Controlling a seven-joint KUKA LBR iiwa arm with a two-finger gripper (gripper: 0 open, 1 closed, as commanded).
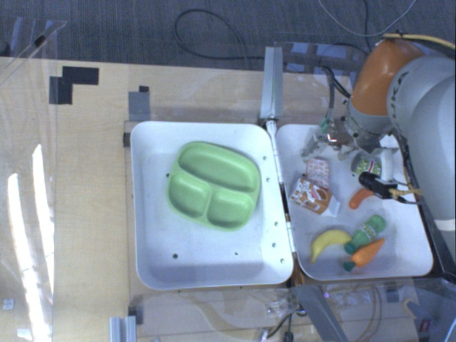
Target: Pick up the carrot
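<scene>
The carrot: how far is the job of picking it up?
Nothing looks done yet: the carrot lies on the floor of the right bin, beside a green bottle. The hand is at the bin's far end, away from it. Reaching, gripping and lifting are left.

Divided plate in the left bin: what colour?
Light green plate, seen clearly in the camera view.

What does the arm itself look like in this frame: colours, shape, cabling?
The arm is made of bulky, rounded grey segments with a glossy orange band above the wrist. Below the band the wrist narrows to a darker metallic gripper. Thin black cables run along the wrist and loop over the floor behind the bench.
</scene>
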